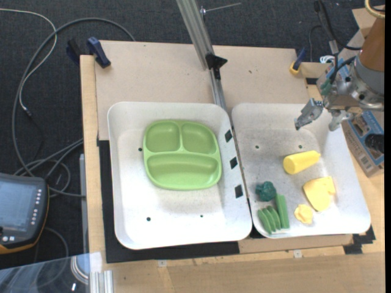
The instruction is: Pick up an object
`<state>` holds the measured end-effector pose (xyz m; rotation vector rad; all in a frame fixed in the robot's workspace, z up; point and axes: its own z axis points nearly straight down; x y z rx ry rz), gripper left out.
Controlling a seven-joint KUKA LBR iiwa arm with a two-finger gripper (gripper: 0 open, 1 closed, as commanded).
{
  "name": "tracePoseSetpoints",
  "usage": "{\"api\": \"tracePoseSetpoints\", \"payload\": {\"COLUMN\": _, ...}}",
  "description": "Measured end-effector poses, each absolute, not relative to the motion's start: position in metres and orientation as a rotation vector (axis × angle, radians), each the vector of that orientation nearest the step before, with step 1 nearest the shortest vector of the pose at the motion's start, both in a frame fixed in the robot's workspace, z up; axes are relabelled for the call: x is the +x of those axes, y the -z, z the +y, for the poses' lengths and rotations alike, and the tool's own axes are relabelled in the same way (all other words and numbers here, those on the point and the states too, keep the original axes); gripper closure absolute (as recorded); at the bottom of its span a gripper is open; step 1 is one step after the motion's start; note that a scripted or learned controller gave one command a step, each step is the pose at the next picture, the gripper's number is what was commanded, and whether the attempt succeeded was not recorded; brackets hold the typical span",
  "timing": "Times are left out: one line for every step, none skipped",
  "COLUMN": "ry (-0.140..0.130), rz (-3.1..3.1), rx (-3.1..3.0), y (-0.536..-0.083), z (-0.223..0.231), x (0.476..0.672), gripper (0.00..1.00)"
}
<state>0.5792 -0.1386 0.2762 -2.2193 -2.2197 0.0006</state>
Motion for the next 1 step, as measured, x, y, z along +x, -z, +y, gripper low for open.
{"api": "tracePoseSetpoints", "payload": {"ry": -0.007, "rz": -2.219, "rx": -2.206, "y": -0.1882, "z": -0.0624, "x": 0.5328, "gripper": 0.00}}
